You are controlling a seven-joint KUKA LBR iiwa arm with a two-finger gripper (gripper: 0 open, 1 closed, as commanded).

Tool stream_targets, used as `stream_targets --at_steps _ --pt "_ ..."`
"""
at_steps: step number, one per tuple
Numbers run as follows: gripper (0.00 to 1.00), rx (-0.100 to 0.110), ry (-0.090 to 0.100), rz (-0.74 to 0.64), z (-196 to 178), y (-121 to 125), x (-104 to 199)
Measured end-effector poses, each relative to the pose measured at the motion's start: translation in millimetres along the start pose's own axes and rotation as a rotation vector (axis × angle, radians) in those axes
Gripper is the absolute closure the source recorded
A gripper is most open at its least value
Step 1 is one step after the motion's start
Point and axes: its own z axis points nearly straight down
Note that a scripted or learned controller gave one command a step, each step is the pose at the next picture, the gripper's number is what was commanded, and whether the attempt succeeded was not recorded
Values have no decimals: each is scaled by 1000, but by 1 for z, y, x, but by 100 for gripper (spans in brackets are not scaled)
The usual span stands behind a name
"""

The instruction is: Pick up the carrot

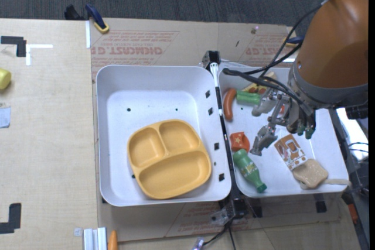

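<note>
We see our gripper (265, 140) hanging over the right bin (334, 152), its grip impossible to judge, while the carrot (229, 103) crowds the left wall, where fingers could jam.

This is a robotics lab or test bench, not a home. Two shallow white bins (155, 82) sit clamped side by side on flattened cardboard (152, 47) over a pale wooden bench (44, 143). Black tape marks (14, 44) on the bench, loose cables (258, 76), and toy food (249, 170) point to staged trials.
</note>
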Motion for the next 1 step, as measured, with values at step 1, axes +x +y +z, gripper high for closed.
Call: stream_targets --at_steps 1 --pt "0 0 1 -51 90 50 15"
